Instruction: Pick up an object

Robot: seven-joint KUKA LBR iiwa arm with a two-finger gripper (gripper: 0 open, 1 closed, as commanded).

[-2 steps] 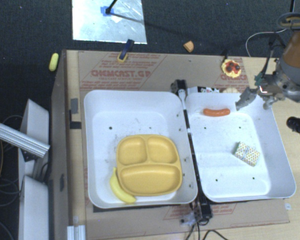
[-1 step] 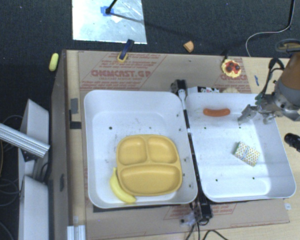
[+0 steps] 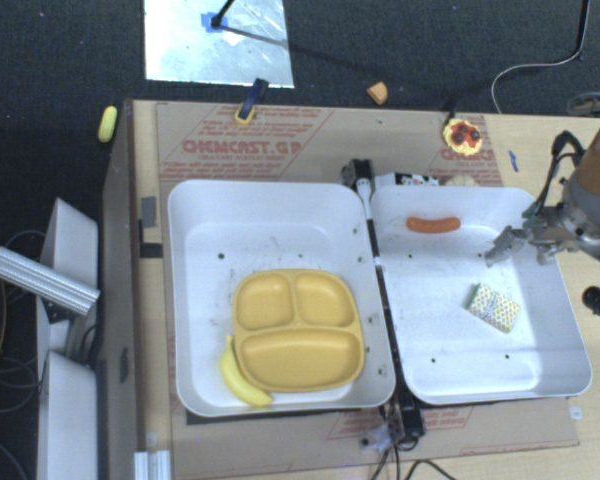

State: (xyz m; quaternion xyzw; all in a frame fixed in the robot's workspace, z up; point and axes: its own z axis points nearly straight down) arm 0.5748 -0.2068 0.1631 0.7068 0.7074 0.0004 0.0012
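Note:
In the right bin (image 3: 550, 368) lie an orange-red sausage (image 3: 433, 225) near the back wall and a small white block with a speckled pattern (image 3: 494, 307) toward the middle right. My gripper (image 3: 521, 252) hangs over the right bin's far right side, above and to the right of the block and right of the sausage. Its fingers stand open with nothing between them. The left bin (image 3: 200, 228) holds a yellow divided plate (image 3: 298, 328) with a yellow banana (image 3: 240, 378) tucked against its front left edge.
A black divider (image 3: 373, 258) runs between the two bins. On the cardboard behind the bins sit a small toy pizza (image 3: 464, 135), an orange piece (image 3: 378, 92) and a blue-and-yellow item (image 3: 250, 100). A cable loops at the back right.

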